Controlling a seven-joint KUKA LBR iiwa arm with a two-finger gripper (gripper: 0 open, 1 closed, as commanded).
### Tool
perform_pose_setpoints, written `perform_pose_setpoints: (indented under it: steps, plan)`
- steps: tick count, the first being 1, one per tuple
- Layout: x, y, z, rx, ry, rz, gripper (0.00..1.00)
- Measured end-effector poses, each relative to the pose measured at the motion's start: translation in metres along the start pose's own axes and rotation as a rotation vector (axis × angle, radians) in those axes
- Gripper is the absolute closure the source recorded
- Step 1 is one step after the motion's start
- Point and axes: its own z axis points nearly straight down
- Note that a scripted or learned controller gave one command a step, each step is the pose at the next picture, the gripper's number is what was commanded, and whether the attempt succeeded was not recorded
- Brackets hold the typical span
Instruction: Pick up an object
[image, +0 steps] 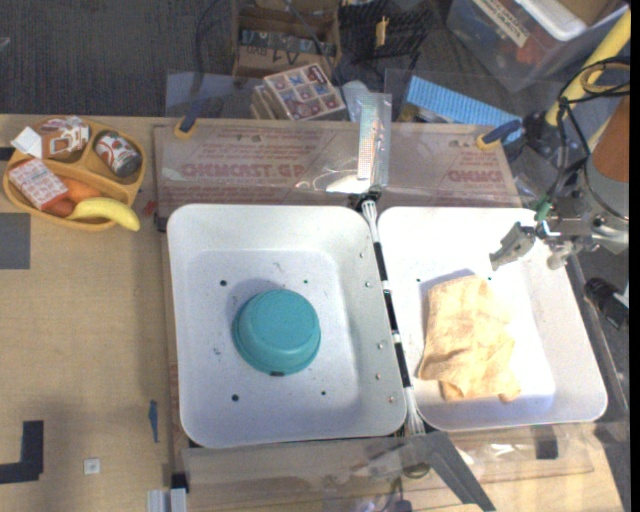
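Tool (532, 250) sits over the upper right part of the right bin (570, 400), reaching in from the right edge of the view. Its two fingers are spread apart, one angled down-left toward the bin floor, the other shorter and nearer the wrist. Nothing lies between them: tool is released and carries nothing.

Below and left of the tool, in the same bin, lies a crumpled tan cloth (468, 340). It is folded unevenly, longer top to bottom than across, with its lower end near the bin's front wall. The nearer fingertip is close to the cloth's upper right corner but apart from it; whether it is above the cloth or level with it cannot be told from this slanted view.

Left bin (190, 240) holds a teal bowl (278, 331), upside down, roughly at the middle of the bin floor, well apart from the tool. The two bins touch along a shared centre seam.

On the table (80, 350), at the far left, a yellow tray (20, 190) carries a banana (106, 211), an orange-coloured fruit beside it, and small packaged items in its compartments; labels too small to read. Behind the bins, a flat sheet of printed cardboard (260, 165) lies under clear plastic. Further back, clutter: boxes, a blue corrugated piece (450, 102), cables.
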Motion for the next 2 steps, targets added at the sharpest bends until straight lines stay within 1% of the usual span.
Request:
perform_pose_setpoints:
  steps: [1,2]
  plan:
    - [0.058,0.043,0.146,-0.003,-0.001,0.003,0.0]
    - [0.061,0.0,0.153,-0.013,-0.002,-0.042,0.0]
